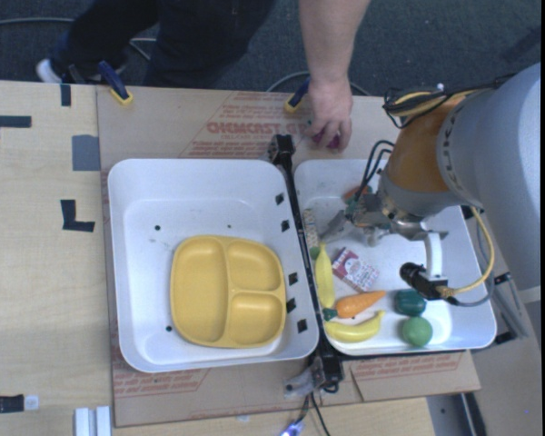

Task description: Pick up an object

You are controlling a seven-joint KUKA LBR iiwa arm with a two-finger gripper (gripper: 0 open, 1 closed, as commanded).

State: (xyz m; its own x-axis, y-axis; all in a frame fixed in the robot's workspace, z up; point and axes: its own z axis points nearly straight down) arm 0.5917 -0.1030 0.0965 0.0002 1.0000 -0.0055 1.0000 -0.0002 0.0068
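Cardboard (245, 130) reads "CHEMCRAFT" in red; end effector (331, 230) grip state unclear, near red-white packet (354, 269).

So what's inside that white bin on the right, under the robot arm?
Inside the right bin: two bananas, a carrot, a green ball, a darker green object and a red-and-white packet. The arm covers the bin's far part.
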